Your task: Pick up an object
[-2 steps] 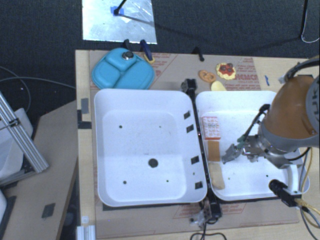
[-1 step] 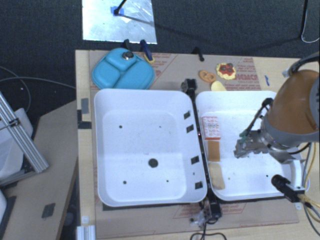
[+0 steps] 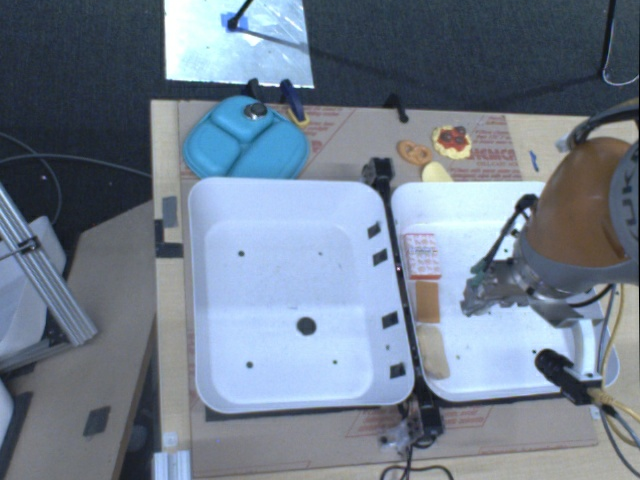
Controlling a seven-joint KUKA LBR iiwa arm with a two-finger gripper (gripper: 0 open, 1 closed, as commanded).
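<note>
My gripper (image 3: 478, 298) hangs over the right bin (image 3: 470, 373); its opening I cannot tell. The left bin (image 3: 290, 203) sits beside it on the bench (image 3: 520, 133).

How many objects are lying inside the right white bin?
3, all along its left wall: a white packet with red print at the top, a brown bar below it, a pale piece lowest. The arm may hide others.

Two white bins (image 3: 290, 203), the right bin (image 3: 480, 203) bearing a red-and-white printed packet (image 3: 421, 254), a brown bar (image 3: 427, 301) and a tan piece (image 3: 433, 353) along its left wall; a light-blue divided plate (image 3: 245, 145) at the bench's far left corner.
</note>
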